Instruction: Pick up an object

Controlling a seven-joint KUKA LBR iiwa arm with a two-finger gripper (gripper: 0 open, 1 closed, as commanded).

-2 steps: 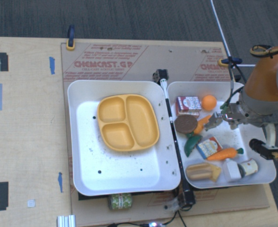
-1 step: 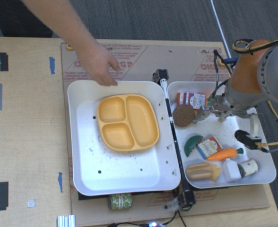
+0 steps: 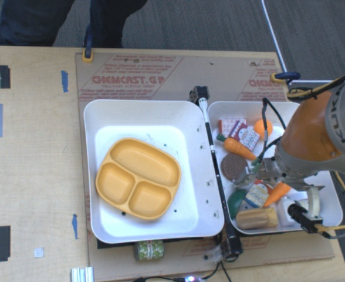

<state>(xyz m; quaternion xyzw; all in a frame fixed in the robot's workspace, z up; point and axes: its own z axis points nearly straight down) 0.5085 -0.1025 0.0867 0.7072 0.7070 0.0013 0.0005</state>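
left white bin (image 3: 96, 175): yellow three-compartment plastic plate (image 3: 138, 178) | right white bin (image 3: 335, 207): orange toy carrot (image 3: 239, 148), tan bread-like block (image 3: 256, 218) near front edge, mixed clutter | gripper (image 3: 256, 176): over clutter

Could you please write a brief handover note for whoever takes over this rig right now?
Hand: low in the right bin, amid the clutter; its grip cannot be judged here.
Right bin items: two carrots, a brown disc, a red-and-white packet, a tan bread-like block.
Left bin: a yellow divided plate.
Done: arm is reaching into the right bin.
Left: nothing visibly lifted; a pick is yet to be confirmed.
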